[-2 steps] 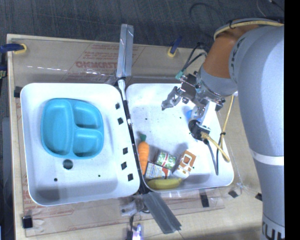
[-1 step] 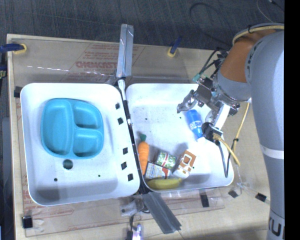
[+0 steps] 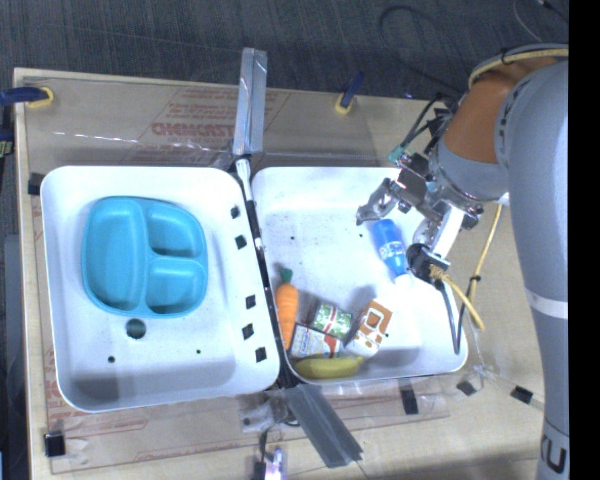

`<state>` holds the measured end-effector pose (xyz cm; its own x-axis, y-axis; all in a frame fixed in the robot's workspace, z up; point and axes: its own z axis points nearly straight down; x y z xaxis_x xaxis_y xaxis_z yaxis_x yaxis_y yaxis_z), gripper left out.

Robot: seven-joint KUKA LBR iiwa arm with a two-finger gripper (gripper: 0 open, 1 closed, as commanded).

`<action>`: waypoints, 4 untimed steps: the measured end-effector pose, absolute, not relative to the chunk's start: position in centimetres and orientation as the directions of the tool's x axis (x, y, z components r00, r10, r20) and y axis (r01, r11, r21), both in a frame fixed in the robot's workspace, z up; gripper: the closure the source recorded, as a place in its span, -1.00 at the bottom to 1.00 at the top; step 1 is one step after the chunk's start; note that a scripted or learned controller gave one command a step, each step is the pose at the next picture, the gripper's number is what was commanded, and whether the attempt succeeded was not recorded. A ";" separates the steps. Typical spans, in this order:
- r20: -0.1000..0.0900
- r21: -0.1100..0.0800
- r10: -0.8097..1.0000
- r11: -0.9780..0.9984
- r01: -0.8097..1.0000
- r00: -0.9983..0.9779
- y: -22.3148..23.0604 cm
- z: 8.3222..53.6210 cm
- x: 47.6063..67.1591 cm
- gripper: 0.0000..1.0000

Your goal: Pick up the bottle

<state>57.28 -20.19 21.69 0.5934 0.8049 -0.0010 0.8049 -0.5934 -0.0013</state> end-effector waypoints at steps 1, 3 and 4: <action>0.000 -0.002 0.805 -0.593 0.805 0.593 -20.2 22.9 59.1 -1.00; -0.003 -0.008 0.683 -0.730 0.683 0.730 -20.5 21.8 60.3 -1.00; -0.002 -0.003 0.637 -0.771 0.637 0.771 -20.5 22.8 61.3 -1.00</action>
